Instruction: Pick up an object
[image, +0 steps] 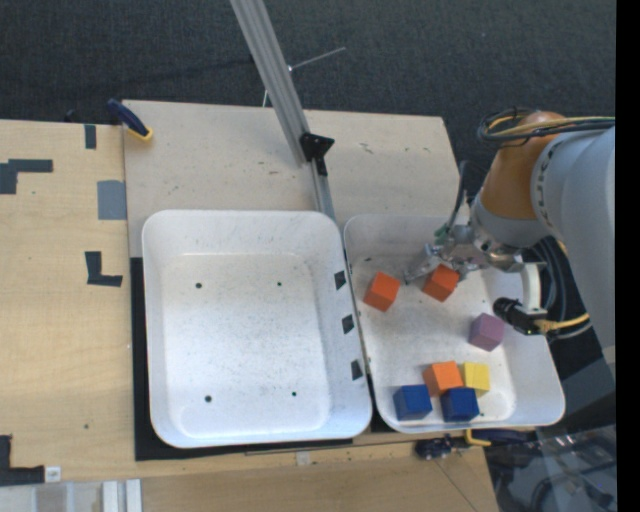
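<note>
Gripper (441, 268) over right bin (400, 235), orange cube (440, 284) beneath, another orange cube (381, 291) beside

Matt wooden bench (60, 300) bears two smooth white plastic bins (245, 228).

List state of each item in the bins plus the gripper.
gripper: low in the right bin, at an orange block; grasp unclear
second orange block: loose, left of it
purple block: loose
third orange block, yellow block, two blue blocks: clustered at near edge
left bin: specks only
</note>
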